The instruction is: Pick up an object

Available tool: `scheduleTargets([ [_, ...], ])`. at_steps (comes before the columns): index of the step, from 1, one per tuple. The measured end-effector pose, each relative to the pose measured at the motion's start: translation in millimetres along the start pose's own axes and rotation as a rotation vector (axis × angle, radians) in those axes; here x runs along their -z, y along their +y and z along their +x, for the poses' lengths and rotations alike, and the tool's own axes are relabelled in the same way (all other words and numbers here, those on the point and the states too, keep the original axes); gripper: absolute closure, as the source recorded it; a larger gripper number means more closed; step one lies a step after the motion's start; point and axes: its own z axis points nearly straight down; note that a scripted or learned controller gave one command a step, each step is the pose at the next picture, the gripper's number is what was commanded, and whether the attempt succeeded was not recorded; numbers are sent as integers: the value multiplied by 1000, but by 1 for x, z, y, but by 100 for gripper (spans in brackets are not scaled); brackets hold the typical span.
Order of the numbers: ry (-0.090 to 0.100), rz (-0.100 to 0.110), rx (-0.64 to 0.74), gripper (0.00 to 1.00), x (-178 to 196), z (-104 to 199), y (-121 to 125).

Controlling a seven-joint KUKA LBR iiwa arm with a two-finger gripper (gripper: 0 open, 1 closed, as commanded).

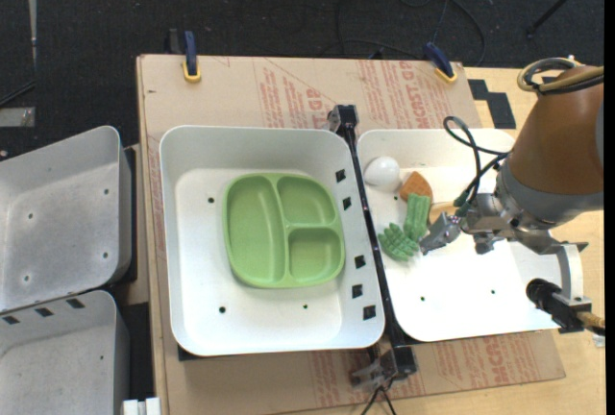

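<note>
Right bin (461, 312): near half stood open; egg (381, 172), orange piece (416, 183) and green toy (408, 229) crowded its far-left corner. Left bin (192, 298): green divided plate (285, 231) occupied centre.

Green plate (284, 231) prob. glossy plastic.
</note>
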Motion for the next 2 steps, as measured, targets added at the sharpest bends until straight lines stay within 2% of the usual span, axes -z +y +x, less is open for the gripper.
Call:
scheduleTargets([
  [1,-1,-13,3,0,6,0,3],
  [2,0,-9,0,0,-53,2,-6],
])
